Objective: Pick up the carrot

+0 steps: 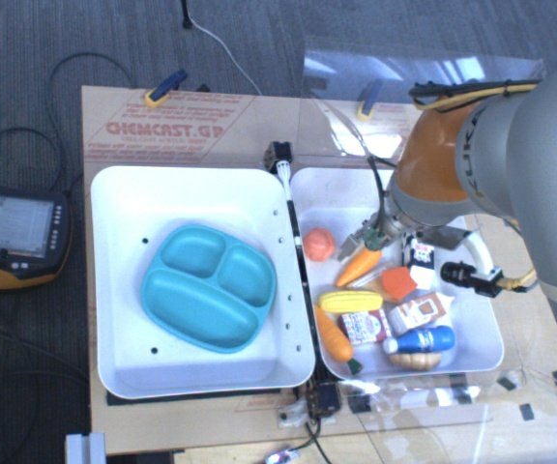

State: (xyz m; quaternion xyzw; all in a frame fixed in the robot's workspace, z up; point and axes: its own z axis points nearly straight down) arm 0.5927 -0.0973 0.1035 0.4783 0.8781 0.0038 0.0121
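Observation:
An orange carrot lies slanted in the middle of the right bin, its upper end pointing up-right. My gripper is low over that upper end, right at the carrot's tip, under the orange-banded wrist. A second orange carrot with a green end lies along the bin's left wall, nearer the front.
Crowded around the carrot in the right bin are a pink ball, a yellow banana, an orange-red piece, a white-and-red carton and a blue bottle. The left bin holds a blue divided plate.

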